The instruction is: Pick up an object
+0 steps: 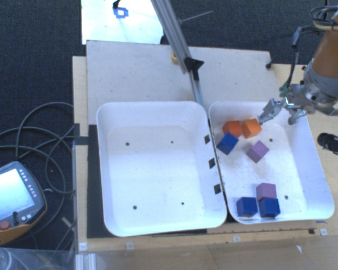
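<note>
Dark carpet surrounds the bench (158, 72); its right bin (312, 167) holds seven cubes. Above the bin's far rim the gripper (283, 112) hangs empty, fingers apart, near the orange cube (251, 128), whose touching neighbours could block a finger and spoil the grasp.

Seven blocks (258, 151) lie in the right bin (321, 193), beside the left bin (110, 151)

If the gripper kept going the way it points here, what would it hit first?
Most likely the orange cube just beyond the gripper, which slants down-left into the right bin. Height above the cube is unclear, so it might pass over.
</note>
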Tool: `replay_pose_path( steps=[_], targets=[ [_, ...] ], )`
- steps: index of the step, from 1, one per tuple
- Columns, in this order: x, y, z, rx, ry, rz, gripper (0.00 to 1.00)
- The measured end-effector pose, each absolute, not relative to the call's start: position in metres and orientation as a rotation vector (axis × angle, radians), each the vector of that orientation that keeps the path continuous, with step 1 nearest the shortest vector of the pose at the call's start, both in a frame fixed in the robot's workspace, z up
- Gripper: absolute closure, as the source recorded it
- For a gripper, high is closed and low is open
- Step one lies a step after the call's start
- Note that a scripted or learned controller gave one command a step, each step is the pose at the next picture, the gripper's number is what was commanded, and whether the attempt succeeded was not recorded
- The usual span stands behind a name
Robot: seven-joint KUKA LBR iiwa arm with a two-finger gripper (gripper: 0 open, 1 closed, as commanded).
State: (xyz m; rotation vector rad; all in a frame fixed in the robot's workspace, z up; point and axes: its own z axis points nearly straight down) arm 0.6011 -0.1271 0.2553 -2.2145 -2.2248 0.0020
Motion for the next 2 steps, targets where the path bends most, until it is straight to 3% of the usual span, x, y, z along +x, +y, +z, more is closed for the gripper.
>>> replay_pose_path(
  steps=[1,2],
  targets=[
    [0.602,-0.127,0.258,-2.217,-2.227,-0.002,0.00],
    [0.604,-0.129,0.196,-2.217,-2.222,0.004,0.00]
  ],
)
